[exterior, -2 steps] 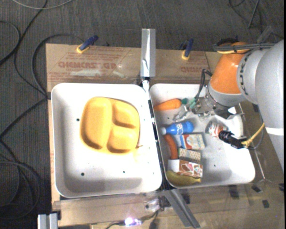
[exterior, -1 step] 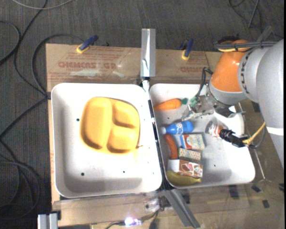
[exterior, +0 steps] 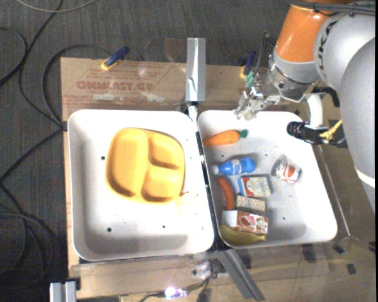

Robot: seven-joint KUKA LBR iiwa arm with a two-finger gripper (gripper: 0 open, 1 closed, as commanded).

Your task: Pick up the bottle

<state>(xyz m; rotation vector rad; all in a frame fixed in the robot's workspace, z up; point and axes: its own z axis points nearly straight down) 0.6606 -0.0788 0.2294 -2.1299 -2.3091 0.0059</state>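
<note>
The bottle (exterior: 236, 167) lies on its side in the right bin (exterior: 315, 200), towards that bin's upper left, with its long axis running nearly left to right across the view; its blue cap end points left, towards the divider between the bins, and its white-and-blue labelled body points right, the label too small to read. Just above it lies a carrot (exterior: 222, 138), also crosswise. Below it are a sausage (exterior: 226, 192), two small cartons (exterior: 254, 185) with unreadable print, a third carton (exterior: 244, 221) and a banana (exterior: 241, 235) along the bin's lower edge. A crushed can (exterior: 286, 170) rests to the bottle's right, apart from it. The left bin (exterior: 88, 225) holds a yellow compartment tray (exterior: 146, 164). The pincer (exterior: 248, 109) hangs over the right bin's top rim, above and right of the carrot, well apart from the bottle; whether it is spread or closed cannot be told. Cardboard (exterior: 120, 87) behind the bins bears faint red, unreadable lettering.
</note>
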